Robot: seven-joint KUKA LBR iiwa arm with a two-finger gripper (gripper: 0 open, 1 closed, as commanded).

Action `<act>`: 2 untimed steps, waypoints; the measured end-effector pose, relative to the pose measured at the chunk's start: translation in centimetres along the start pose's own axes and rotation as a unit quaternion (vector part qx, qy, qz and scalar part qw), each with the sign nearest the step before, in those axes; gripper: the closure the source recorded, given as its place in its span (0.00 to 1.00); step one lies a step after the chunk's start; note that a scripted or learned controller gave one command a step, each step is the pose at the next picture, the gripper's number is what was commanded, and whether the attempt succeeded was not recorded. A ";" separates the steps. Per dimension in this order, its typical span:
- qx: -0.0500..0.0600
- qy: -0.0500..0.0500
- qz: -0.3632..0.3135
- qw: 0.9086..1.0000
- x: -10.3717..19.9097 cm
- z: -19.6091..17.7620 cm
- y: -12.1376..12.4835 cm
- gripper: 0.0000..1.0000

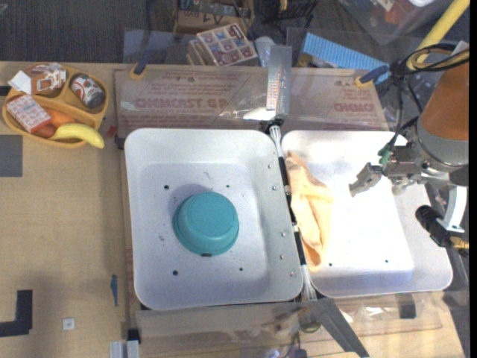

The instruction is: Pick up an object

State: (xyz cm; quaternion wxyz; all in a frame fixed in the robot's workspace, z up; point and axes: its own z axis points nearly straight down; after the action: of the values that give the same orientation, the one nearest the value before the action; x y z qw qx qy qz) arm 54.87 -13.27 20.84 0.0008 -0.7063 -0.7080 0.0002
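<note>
Nearest to me, the wooden tabletop [59, 259] shows bare along its left side, with a small blue mark close to the left bin's near corner. The left bin [149, 155] holds a teal bowl [207, 223] turned upside down, sitting a little near of the bin's middle and well apart from every wall. The right bin [373, 267] stands just beside it, the two rims touching along the centre. In that right bin a yellow-orange cloth [310, 209] lies crumpled along the left wall, stretching from the far part of the bin toward the near part, its near end darker orange.

Farther back and to the right, the grey arm with its orange band [450, 110] reaches in over the right bin's far right area. Its end effector [376, 177] hangs above the bin's white floor, to the right of the cloth and apart from it; one grey finger [364, 179] points left and downward, but I cannot tell how wide the fingers stand, and nothing shows between them.

At the far left of the tabletop rests an orange tray [15, 118] carrying a banana [80, 133], a can [90, 92] and small boxes. Behind the bins lies a cardboard sheet [194, 103].
</note>
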 end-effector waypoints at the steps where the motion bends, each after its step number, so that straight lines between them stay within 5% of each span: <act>1: 0.000 0.000 0.028 1.000 3.5 9.9 3.2 0.00; 2: -0.009 -0.001 0.029 1.000 3.8 11.5 2.4 0.00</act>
State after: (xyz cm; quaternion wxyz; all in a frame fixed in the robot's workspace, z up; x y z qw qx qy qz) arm 57.27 -9.47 9.34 -0.0066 -0.7266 -0.6870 -0.0056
